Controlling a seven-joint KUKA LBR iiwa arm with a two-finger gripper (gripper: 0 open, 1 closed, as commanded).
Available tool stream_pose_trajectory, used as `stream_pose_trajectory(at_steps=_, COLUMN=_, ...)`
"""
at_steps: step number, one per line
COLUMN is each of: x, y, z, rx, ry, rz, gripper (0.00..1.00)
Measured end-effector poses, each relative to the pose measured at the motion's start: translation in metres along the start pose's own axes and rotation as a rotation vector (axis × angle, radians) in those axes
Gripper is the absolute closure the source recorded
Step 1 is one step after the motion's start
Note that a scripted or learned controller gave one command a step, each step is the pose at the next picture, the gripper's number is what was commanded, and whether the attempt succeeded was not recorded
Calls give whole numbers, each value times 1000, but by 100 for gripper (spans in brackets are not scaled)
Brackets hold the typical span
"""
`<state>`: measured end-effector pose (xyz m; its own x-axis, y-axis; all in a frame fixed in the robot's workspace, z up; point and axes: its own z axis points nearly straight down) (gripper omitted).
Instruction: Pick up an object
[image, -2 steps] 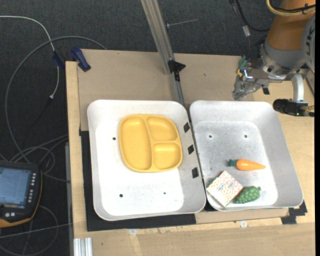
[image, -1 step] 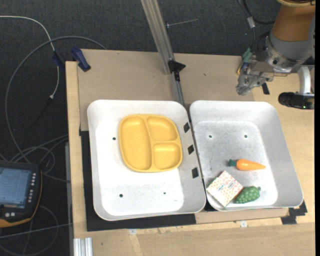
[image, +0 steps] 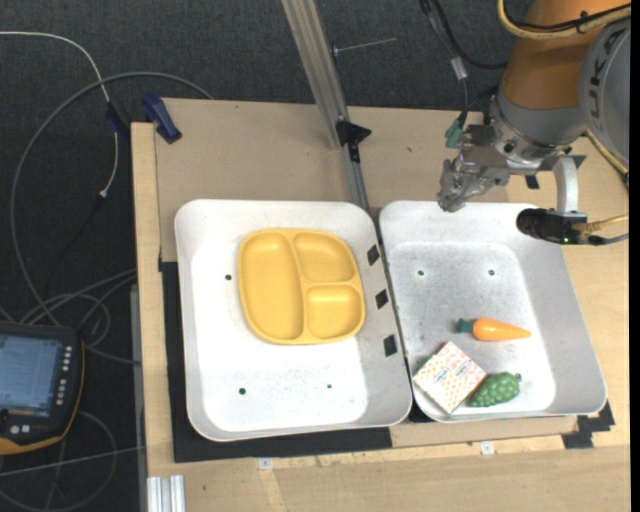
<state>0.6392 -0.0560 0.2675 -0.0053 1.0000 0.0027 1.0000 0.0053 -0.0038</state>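
Observation:
My gripper (image: 452, 196) hangs over the far edge of the right bin (image: 450, 260), high above its floor, with nothing visible between its fingers. An orange toy carrot (image: 497, 329) lies toward the near right of that bin. Closer to the front rim sit a small patterned white box (image: 449, 376) and a green bumpy toy vegetable (image: 497, 389), side by side. All three lie well away from the gripper, toward the near side.
The left bin (image: 210, 300) holds a yellow divided plate (image: 300, 284) with three compartments. A metal pole (image: 330, 90) rises between the bins at the back. Black clips (image: 380, 298) line the seam between the bins.

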Motion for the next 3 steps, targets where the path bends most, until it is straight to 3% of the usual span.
stream_pose_trajectory(at_steps=1, x=45, y=-11, z=12, rx=0, ry=0, rz=0, gripper=100)
stream_pose_trajectory(at_steps=3, x=147, y=-60, z=20, rx=2, ry=0, rz=-1, gripper=100)
